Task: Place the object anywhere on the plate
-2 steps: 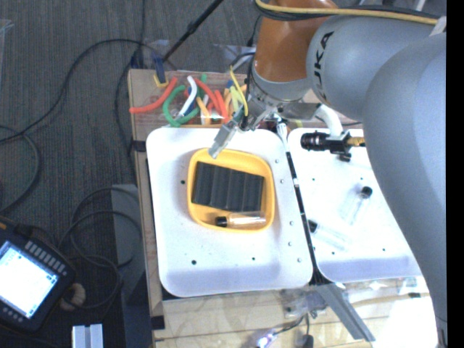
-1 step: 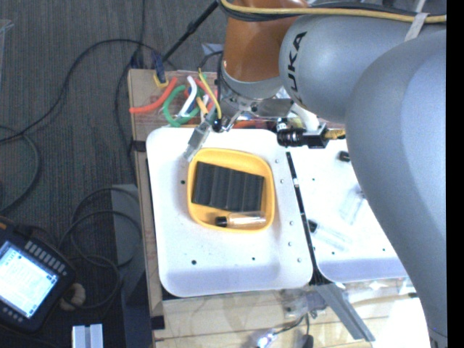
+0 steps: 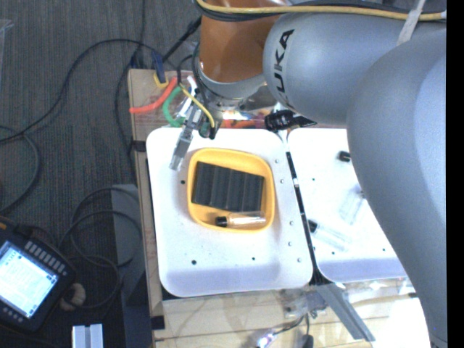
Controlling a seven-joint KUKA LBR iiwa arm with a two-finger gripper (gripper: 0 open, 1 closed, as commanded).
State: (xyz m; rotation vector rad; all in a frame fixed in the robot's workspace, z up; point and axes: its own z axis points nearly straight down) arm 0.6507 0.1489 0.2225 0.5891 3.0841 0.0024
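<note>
A yellow plate (image 3: 194,194) with a dark grey ribbed centre lies in the left white bin (image 3: 217,274). On the plate's near edge rests a small tan cylinder-shaped object (image 3: 241,222) with a dark tip at its left end. My gripper (image 3: 181,142) hangs over the bin's far left corner, just beyond the plate's upper left rim and apart from the object. The orange band and grey arm loom above the far side of both bins.
The right bin (image 3: 362,263) holds clear plastic pieces (image 3: 351,206) and a small dark item (image 3: 344,156). Coloured cables (image 3: 163,100) bunch behind the left bin. A pendant screen (image 3: 25,278) lies on the floor at the left.
</note>
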